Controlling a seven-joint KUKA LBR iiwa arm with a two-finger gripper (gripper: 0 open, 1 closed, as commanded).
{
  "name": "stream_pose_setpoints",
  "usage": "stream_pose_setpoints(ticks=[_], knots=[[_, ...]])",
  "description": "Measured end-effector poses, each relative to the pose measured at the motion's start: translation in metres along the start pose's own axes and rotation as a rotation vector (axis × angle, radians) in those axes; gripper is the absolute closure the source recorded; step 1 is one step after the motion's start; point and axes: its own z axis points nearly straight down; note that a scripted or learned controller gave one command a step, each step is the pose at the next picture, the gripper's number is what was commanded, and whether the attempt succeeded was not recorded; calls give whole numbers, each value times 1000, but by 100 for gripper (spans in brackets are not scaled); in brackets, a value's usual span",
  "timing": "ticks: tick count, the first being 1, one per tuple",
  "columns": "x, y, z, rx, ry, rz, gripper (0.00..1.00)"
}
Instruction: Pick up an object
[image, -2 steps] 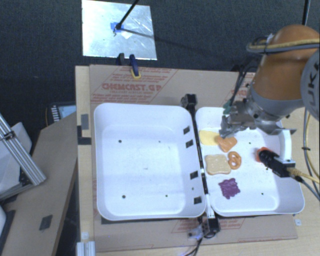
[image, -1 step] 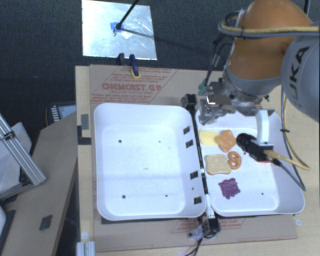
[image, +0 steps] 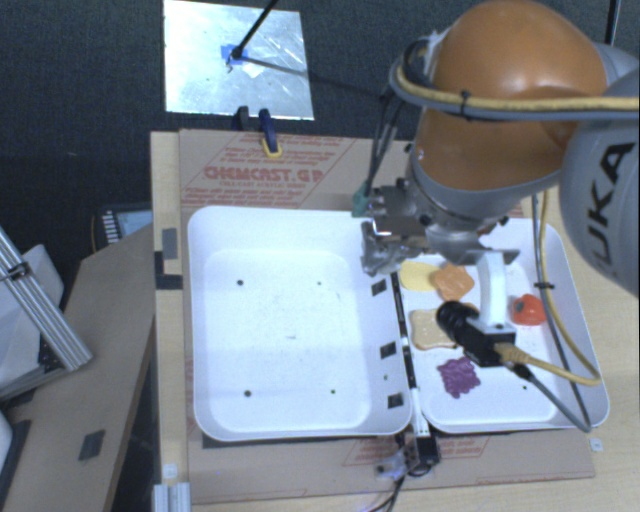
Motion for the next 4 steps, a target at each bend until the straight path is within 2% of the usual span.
stream_pose_setpoints(ticks=[1,2,3,4], knots=[[31,-4,-95,-7,1,4,100],[101,8,-145,-3,1,2,100],[97,8,-153,1,-2,2,100],[81,2,42,18,-11,14,100]])
